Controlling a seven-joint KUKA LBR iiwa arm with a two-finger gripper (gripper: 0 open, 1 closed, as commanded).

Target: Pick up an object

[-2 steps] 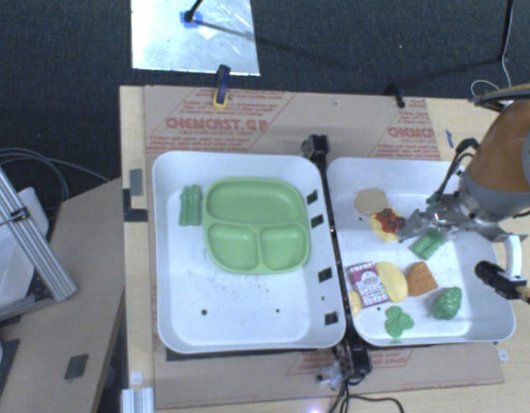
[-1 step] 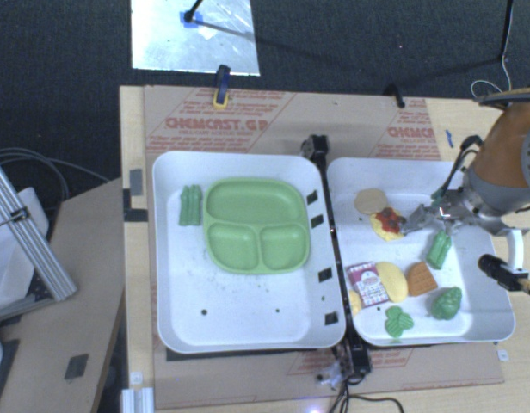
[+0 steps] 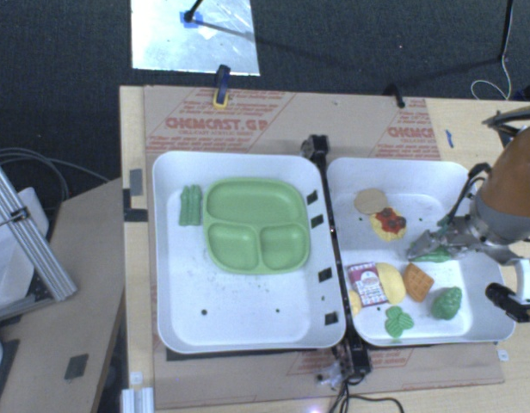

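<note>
Claw [image 3: 418, 249] hovers over orange wedge [image 3: 418, 280] in right bin [image 3: 420, 179].

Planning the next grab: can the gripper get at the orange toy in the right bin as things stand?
Probably yes. The gripper hangs just above the orange toy, whose top is uncovered, though a yellow piece crowds its left side.

Even, fairly bright overhead light; glare on foil sheet [image 3: 194, 22]; soft focus; faint shadows.
</note>
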